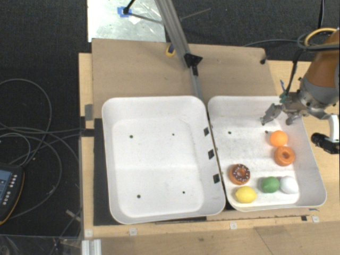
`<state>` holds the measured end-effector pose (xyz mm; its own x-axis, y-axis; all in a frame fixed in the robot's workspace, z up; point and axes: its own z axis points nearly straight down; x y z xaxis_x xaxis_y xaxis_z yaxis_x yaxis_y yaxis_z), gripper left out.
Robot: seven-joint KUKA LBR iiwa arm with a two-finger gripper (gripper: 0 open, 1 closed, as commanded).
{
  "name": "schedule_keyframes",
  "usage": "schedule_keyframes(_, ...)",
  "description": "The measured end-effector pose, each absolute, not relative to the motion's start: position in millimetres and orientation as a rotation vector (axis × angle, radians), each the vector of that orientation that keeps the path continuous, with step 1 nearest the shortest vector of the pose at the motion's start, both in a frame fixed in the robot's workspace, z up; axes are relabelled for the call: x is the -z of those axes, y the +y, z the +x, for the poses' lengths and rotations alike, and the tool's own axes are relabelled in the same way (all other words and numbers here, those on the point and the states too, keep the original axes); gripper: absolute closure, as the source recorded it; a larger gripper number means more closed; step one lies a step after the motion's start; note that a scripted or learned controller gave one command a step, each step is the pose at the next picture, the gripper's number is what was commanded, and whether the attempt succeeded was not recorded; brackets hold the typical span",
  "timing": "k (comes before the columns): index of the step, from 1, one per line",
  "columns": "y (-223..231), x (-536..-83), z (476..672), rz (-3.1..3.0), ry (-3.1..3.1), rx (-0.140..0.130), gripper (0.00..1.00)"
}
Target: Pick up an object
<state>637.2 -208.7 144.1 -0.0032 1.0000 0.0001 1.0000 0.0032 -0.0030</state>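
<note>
Since the gripper point(280, 116) hangs spread wide, holding nothing, at right-center of frame, we'd drop straight onto the orange ball point(278, 138) just below it in the right bin point(234, 116), then close.

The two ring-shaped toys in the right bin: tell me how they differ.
The chocolate donut is dark brown with pale specks on top; the orange ring is plain orange all over. The chocolate donut lies nearer the divider between the bins, beside the yellow lemon; the orange ring lies nearer the bin's outer wall, just below the orange ball. Both are small rings with a centre hole, lying flat.
</note>
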Motion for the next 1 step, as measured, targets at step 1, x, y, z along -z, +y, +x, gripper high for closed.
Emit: schedule_keyframes(1, -208.0, -92.0, 636.9, -2.215, -2.224, -0.003, 0.00)
